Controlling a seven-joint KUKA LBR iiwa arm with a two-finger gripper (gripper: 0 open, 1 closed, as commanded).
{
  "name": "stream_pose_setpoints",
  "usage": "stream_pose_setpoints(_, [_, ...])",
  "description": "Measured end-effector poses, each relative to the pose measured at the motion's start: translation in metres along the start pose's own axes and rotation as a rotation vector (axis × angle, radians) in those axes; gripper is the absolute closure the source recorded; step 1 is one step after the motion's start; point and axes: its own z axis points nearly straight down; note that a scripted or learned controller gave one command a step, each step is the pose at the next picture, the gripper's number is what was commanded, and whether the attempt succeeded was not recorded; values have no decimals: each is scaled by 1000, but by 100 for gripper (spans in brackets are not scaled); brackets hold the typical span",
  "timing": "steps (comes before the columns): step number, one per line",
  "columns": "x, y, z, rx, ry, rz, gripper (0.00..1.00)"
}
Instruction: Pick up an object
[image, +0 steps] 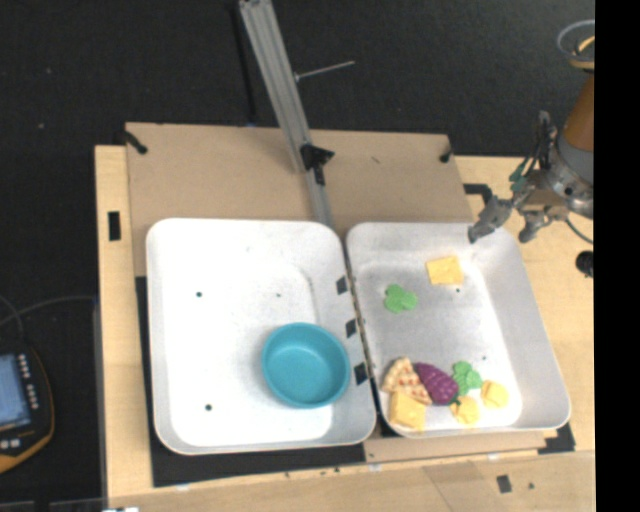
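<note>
While scanning the upper right of the frame, find the grey two-finger gripper (505, 222) hanging over the top right corner of the right-hand shallow white plastic bin (500, 325). Read it as released: dark fingers (483, 224) spread apart, with nothing between them. Trace the grey arm with the orange band (580, 112) back from it to the right edge.

Below and left of the gripper, near but apart, see a flat yellow square block (444, 270) lying on the bin floor. Further left and slightly lower, note a small green clover-shaped piece (400, 298), alone.

Along the lower edge of the same bin, count a tight cluster:
- a tan waffle-patterned wedge (400, 374) at its left
- a purple grape-like bunch (435, 381) touching the wedge
- a green knobbly lump (466, 376) just right of the bunch
- a pale yellow wedge (407, 411) beneath
- two small yellow chunks (494, 394) at the right end

In the left-hand white bin (230, 270), at lower centre of the frame, spot a round blue plastic bowl (303, 365), upright, close to the shared wall.
</note>
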Motion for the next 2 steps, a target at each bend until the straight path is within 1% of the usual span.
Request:
stream_pose_setpoints(1, [0, 0, 0, 1, -1, -1, 0])
stream_pose_setpoints(2, [3, 0, 42, 3, 0, -3, 0])
